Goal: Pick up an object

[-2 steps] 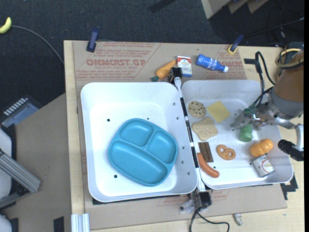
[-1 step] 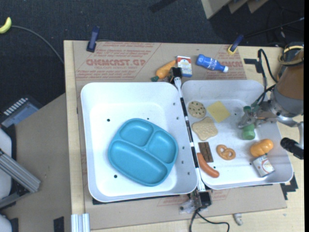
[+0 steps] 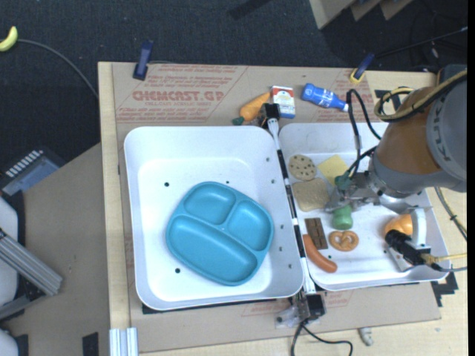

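Gripper [image 3: 346, 196] was down in the right bin [image 3: 438, 237] when I checked, parked right over the crowd of toy food in its middle. Directly under the tip, a bit toward the near side, sat a small green piece [image 3: 342, 217], and to me that looked like the thing it was going for. From my slanted view the green piece was touching or just about touching the tool, so the move ahead was basically a straight drop, not a sideways reach. The piece looked stubby and roundish, so I couldn't call a long axis on it.

Whether the jaws were apart or together, I honestly couldn't tell; the wrist hardware hid them.

Neighbours were tight. A tan cracker [image 3: 312, 193] lay just left of the tip, a pretzel [image 3: 344, 239] just nearer than the green piece, a brown bar [image 3: 316, 232] and a hot dog [image 3: 320, 259] off to the near left. A round cookie [image 3: 302, 167] and a yellow wedge [image 3: 333, 166] sat on the far side. My guess was the cracker or pretzel could get nudged on the way down.

The left bin [image 3: 141, 199] had a blue divided plate [image 3: 219, 232] in it, well apart from all this.
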Robot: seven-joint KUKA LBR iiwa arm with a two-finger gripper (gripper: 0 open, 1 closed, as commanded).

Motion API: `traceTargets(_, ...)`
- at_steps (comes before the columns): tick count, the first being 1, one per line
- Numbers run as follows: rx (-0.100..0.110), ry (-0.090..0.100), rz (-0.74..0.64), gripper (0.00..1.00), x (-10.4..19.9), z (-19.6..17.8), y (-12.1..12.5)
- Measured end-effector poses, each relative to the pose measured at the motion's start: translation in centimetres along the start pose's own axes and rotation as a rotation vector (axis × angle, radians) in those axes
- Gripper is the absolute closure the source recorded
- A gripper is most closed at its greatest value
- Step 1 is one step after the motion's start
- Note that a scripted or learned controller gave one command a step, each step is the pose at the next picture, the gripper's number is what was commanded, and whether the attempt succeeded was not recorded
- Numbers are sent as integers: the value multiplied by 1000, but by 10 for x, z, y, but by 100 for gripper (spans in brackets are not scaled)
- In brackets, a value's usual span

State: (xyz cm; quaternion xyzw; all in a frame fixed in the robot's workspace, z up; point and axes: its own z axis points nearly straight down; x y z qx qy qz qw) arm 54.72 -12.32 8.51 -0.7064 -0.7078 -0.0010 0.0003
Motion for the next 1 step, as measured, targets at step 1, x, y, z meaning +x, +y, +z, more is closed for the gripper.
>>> traceTargets(1, 0, -1, 0, 100, 80, -100, -27)
